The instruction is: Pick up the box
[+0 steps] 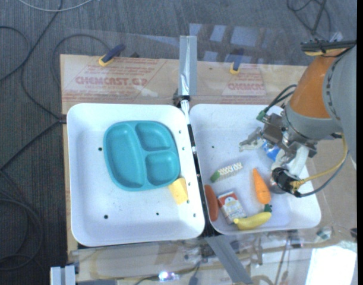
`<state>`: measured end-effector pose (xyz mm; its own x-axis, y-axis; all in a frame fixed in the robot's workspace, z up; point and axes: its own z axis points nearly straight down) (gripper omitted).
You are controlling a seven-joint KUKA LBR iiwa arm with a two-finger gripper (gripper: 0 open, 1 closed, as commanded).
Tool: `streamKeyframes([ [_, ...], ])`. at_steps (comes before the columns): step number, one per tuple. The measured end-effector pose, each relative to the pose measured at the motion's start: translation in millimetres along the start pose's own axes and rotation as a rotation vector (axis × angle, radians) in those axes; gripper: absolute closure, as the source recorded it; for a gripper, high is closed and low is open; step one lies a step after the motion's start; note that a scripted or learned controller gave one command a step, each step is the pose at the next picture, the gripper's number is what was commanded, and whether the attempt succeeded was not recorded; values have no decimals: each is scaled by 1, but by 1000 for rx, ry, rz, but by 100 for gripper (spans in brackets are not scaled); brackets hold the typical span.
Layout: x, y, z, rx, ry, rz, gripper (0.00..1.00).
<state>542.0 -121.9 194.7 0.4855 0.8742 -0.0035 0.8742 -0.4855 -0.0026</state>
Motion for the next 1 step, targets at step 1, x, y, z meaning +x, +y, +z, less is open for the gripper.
streamKeyframes([
  [1,22,1,100,-4,2,-137,0],
])
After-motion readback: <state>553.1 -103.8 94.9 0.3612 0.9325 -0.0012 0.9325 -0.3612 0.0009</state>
